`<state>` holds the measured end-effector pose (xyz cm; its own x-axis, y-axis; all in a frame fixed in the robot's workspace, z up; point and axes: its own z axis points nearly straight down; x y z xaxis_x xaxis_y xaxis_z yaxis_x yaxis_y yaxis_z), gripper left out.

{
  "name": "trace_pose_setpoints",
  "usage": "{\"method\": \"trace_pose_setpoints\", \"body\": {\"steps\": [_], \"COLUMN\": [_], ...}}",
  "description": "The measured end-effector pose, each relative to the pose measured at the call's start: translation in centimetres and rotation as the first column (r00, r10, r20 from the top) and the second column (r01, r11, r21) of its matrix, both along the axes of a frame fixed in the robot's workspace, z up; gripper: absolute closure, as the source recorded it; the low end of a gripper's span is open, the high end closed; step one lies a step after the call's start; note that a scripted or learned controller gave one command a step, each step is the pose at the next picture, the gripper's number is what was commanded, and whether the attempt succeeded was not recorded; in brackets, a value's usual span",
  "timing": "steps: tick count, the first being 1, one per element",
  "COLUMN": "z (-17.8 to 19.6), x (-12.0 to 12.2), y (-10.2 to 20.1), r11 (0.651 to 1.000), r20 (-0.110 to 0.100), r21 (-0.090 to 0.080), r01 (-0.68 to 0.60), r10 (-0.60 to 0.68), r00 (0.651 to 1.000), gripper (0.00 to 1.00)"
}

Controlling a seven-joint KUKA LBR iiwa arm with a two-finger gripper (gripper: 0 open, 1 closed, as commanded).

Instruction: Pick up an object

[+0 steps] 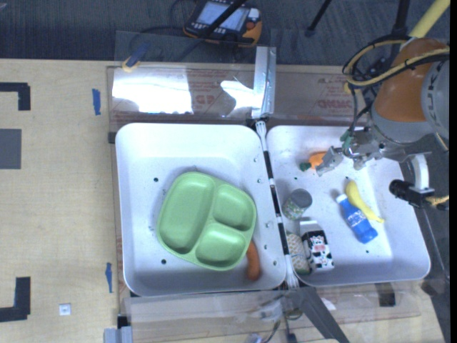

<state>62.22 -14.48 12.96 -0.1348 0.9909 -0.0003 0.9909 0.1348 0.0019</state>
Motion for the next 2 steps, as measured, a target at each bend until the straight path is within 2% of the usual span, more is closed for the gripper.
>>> {"method": "trace_pose_setpoints", "body": {"steps": [1,2], "z": [-1.03,-1.02], "x": [-6.69,-6.69], "y": [-3.11,-3.13], "r11": [0.998,0.998], "r20": [-0.002,-0.001], "r21": [0.001,0.000], "r01": [0.057,0.058], "r10": [-0.057,-0.058], "r00": [0.998,0.998], "gripper": [0.00,0.00]}}
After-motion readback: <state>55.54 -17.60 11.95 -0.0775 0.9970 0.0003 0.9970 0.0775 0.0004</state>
